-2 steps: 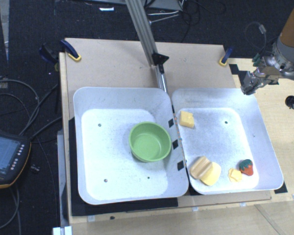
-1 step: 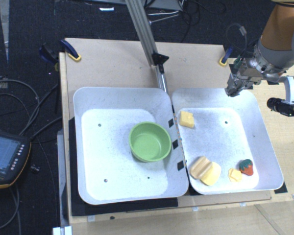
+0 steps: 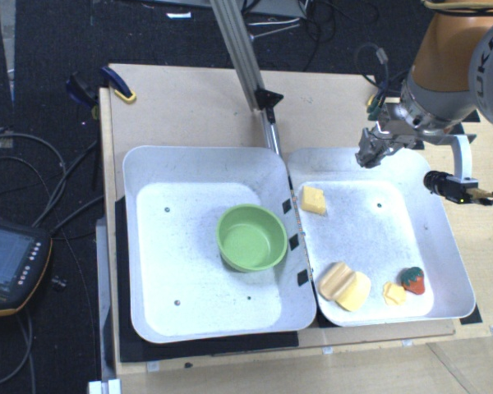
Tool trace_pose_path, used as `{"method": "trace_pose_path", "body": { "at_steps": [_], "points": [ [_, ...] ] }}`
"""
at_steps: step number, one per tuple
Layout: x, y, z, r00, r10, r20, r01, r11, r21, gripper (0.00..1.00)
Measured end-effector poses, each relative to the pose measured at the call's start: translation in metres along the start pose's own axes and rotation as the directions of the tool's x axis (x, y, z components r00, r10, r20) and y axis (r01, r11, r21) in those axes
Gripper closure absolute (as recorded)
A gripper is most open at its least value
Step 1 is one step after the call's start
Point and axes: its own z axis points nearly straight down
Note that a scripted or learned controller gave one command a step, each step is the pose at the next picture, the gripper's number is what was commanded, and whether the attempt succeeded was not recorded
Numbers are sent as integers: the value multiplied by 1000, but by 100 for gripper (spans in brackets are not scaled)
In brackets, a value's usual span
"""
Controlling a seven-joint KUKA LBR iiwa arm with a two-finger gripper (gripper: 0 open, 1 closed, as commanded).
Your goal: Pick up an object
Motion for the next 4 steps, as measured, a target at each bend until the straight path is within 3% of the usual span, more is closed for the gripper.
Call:
{"method": "trace_pose_path", "body": {
  "at_steps": [4],
  "points": [
    [207,-18,-5,1000,-1,0,1,1000,1,100]
  ]
}}
